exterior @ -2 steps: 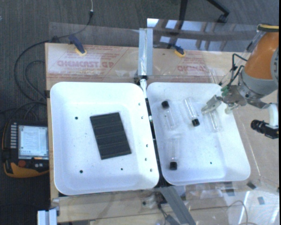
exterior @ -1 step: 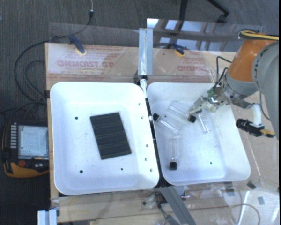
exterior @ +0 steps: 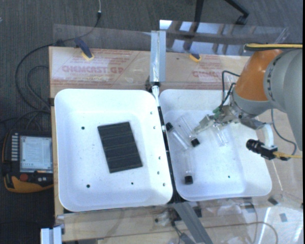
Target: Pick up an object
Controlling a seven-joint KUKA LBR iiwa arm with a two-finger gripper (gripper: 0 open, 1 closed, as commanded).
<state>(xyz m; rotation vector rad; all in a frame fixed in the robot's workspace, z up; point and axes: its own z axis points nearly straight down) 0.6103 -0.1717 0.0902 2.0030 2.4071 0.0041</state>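
Camera view: tool (exterior: 199, 131) low in right bin (exterior: 254, 184), fingers narrowly apart, nothing seen between them. Small black cube (exterior: 195, 142) just below fingertips, near-touching. Second black cube (exterior: 188, 179) lower, well apart. Clear plastic pieces (exterior: 179, 131) beside tool, hard to read. Black ridged slab (exterior: 120, 146) mid left bin (exterior: 71, 111). Arm (exterior: 274, 80) slants in from right, orange band above wrist.

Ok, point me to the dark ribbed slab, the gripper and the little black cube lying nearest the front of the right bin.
dark ribbed slab (exterior: 120, 146), camera view, centre of its top face.
gripper (exterior: 199, 129), camera view, at its fingertips.
little black cube (exterior: 188, 179), camera view, its top face.
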